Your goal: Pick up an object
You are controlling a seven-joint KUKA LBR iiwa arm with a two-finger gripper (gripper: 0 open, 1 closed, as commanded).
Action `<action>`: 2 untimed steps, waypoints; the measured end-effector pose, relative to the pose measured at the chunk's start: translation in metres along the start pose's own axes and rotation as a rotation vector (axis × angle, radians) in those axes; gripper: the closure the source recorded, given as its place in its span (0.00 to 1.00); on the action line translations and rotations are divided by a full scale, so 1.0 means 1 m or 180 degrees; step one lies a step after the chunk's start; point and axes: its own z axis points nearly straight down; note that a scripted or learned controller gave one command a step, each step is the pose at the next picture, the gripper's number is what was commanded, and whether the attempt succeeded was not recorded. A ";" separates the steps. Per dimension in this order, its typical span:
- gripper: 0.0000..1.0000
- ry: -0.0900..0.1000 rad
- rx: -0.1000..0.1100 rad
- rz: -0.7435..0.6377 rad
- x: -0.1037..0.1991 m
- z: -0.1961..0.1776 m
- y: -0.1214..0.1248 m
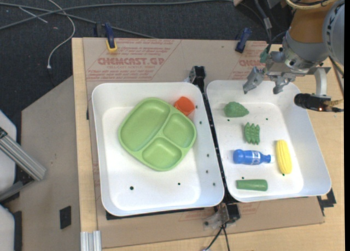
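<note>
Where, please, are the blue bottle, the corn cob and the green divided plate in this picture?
Blue bottle (pixel 250 157): camera view, on its blue body.
Corn cob (pixel 283 156): camera view, mid-length on the yellow kernels.
Green divided plate (pixel 138 125): camera view, in its largest compartment.

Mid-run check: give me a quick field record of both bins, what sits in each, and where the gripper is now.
left bin: green divided plate; orange object at the plate's far edge
right bin: dark green lump, green ridged piece, blue bottle, yellow corn, green cylinder
gripper: open, above the far edge of the right bin
held: nothing between the fingers
nearest item to gripper: dark green lump
</note>
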 end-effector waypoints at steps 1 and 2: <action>0.00 -0.0006 -0.0047 -0.0008 0.000 -0.009 0.003; 0.00 -0.0004 -0.0031 -0.0007 -0.003 0.035 0.008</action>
